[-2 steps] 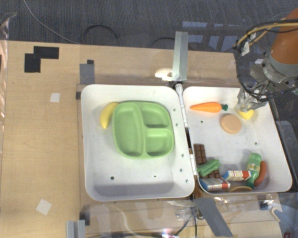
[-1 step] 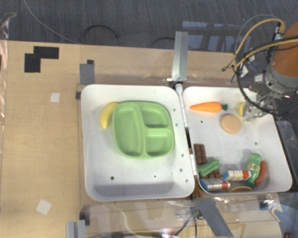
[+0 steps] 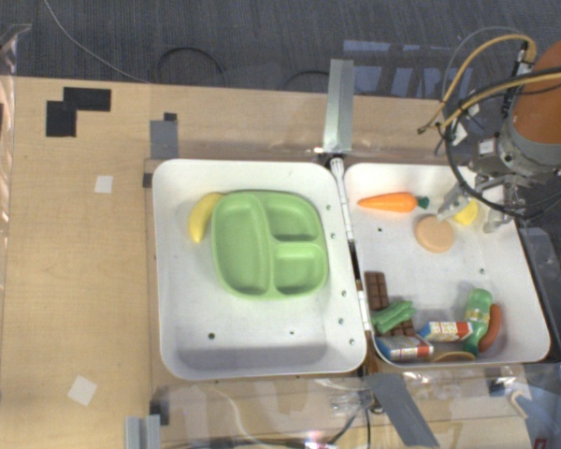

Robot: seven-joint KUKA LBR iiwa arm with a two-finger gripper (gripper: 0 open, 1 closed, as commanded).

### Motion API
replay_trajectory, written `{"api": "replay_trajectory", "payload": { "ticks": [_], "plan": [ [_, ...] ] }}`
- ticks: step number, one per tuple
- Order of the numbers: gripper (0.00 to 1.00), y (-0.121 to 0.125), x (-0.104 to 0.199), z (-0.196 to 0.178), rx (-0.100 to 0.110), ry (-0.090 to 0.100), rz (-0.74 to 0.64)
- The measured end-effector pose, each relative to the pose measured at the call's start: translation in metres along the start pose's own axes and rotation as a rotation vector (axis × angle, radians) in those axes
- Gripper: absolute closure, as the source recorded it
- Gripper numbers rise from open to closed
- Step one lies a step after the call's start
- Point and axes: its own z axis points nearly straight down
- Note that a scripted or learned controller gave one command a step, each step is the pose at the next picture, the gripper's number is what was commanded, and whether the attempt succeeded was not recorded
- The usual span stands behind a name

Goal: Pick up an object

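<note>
Matt plastic green tray [image 3: 266,244], smooth white bins [image 3: 252,349], pale wood bench [image 3: 65,269].

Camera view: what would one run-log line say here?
gripper: over right bin, far corner | nearest: yellow piece, tan disc | carrot: untouched

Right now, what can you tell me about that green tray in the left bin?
The green tray looks like moulded plastic, with rounded corners and three compartments: one long one on the left and two smaller ones on the right. It lies flat, open side up, slightly turned, on the left bin. A banana lies against its upper left edge.
</note>
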Motion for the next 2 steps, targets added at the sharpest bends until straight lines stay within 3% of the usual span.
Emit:
{"api": "replay_trajectory", "payload": {
  "ticks": [1, 2],
  "plan": [
    [0.00, 0.044, -0.027, 0.054, 0.004, 0.000, 0.142],
    [0.00, 0.106, -0.048, 0.051, 0.005, 0.000, -0.001]
  ]
}}
